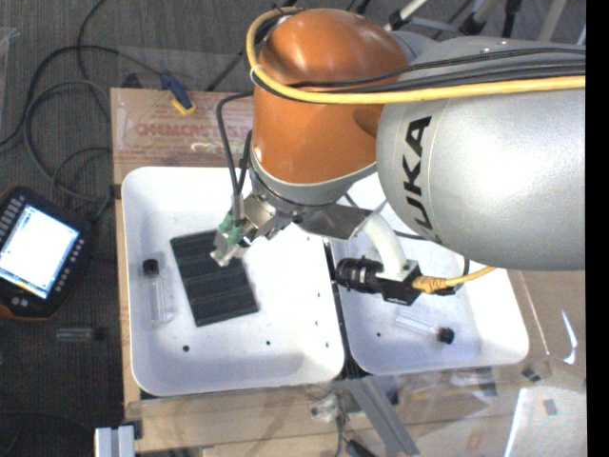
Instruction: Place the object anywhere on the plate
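Gripper [226,246] over dark plate [213,276], left bin [143,350]
Can't tell finger state or any held object; lower straight, release well inside the plate edges

Plate [213,277] in left bin [285,350], tube [158,300] just left of it.

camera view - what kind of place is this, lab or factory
Probably a robotics lab: a KUKA arm over two white bins on a bench, a teach pendant and loose cables on carpeted floor.
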Action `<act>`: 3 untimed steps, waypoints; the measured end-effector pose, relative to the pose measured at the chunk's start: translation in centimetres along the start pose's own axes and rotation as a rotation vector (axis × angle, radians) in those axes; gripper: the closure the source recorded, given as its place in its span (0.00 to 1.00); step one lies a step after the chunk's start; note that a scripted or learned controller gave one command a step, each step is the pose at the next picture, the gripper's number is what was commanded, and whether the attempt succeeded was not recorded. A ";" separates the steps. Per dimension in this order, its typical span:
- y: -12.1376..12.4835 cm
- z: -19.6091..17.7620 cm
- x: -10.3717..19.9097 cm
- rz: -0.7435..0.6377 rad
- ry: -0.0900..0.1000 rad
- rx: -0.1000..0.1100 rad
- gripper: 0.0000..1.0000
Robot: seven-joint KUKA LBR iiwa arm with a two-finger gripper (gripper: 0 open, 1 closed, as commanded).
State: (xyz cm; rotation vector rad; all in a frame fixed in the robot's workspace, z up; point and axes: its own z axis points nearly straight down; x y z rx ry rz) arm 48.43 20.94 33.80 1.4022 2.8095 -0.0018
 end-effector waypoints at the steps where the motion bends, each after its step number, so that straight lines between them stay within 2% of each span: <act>1: 0.5 19.0 0.8 0.104 0.004 0.006 1.00; 2: 1.1 4.6 0.7 0.100 0.000 0.001 1.00; 3: 0.5 21.8 1.2 -0.002 0.005 0.005 1.00</act>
